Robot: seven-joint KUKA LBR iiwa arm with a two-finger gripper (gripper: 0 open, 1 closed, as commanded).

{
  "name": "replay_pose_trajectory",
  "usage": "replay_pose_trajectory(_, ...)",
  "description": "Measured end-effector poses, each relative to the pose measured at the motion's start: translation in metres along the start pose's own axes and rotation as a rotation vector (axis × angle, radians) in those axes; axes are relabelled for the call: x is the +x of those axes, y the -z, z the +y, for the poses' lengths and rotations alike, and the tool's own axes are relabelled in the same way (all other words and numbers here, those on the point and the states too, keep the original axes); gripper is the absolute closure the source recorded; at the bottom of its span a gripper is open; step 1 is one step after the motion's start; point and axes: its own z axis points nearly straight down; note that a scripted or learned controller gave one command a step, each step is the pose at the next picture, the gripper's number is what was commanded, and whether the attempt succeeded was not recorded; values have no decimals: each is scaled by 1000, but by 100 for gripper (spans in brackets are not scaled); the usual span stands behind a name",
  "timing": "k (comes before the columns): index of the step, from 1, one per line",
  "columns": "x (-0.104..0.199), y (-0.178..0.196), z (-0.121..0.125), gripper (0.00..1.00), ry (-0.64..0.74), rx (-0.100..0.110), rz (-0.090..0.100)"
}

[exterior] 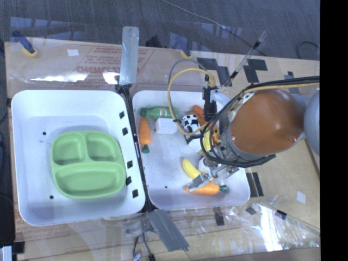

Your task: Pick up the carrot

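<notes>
Two carrots lie in the right bin (163,197). One carrot (144,132) rests lengthwise along the bin's left wall, its green end toward the front. The other carrot (207,188) lies crosswise near the front wall, green end to the right. My gripper (211,175) hangs low over the bin's right side, just behind and above this front carrot and next to a yellow banana (190,168). The arm's orange band (266,123) hides the bin's right wall.
A green bottle (157,112), a white block (166,125), a black-and-white ball (189,122) and a small orange piece (198,113) crowd the right bin's back. A green divided plate (87,163) lies in the left bin (27,113). Yellow and black cables (179,75) loop above the back.
</notes>
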Motion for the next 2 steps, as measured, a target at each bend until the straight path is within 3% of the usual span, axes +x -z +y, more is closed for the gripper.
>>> replay_pose_trajectory(1,25,-55,4,0,-24,1,2)
replay_pose_trajectory(2,22,-45,0,100,-17,6,1)
